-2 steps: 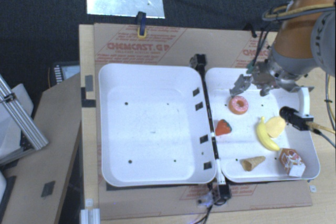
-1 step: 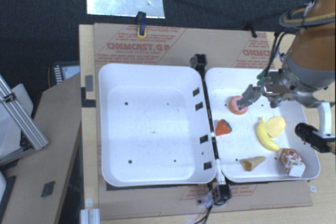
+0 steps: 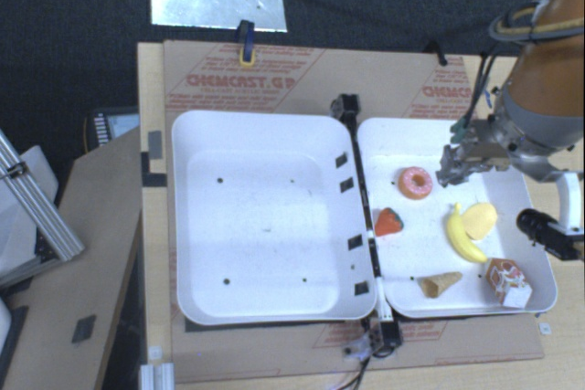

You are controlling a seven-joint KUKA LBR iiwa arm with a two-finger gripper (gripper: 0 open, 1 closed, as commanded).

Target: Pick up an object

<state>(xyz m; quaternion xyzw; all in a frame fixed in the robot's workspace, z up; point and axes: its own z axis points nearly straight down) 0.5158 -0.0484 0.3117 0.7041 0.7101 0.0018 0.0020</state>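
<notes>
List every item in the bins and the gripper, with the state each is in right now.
Donut: flat on the right bin's floor, beside the gripper.
Strawberry: lying near the divider.
Banana: lying flat, touching the lemon.
Lemon: resting against the banana.
Cone: on its side near the front wall.
Small box: tilted in the front right corner.
Gripper: low over the right bin, holding nothing visible.

red "CHEMCAST" lettering on brown board (image 3: 239,79) behind bins, repeated at right

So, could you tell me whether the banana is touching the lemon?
Touching: the camera view shows the banana pressed against the lemon, no gap between them.
</notes>
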